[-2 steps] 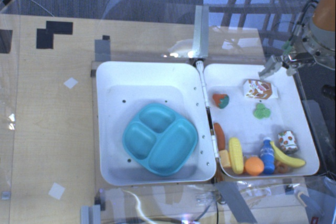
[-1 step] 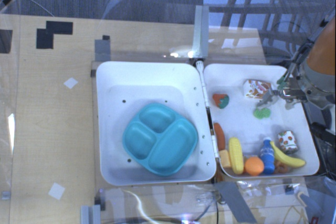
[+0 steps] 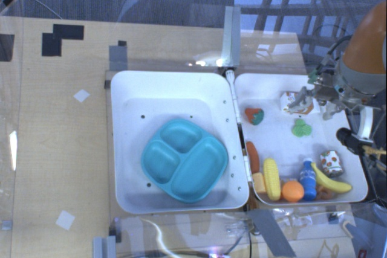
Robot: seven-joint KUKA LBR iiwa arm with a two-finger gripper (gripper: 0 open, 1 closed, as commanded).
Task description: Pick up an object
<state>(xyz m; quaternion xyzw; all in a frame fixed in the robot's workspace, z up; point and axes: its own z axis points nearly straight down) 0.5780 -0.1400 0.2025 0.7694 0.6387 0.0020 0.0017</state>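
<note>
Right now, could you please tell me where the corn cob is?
The corn cob lies along the right bin's near edge, between the hot dog and the orange.

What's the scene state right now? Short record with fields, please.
left bin: holds a blue divided plate
right bin: holds small toy foods
front row: corn, orange, blue bottle, banana, sausage
middle: green leafy piece, red and green piece
arm: over the right bin's far right side
hand: low over the bin floor near a white and orange item; grip state unclear
object lifted: none seen
</note>
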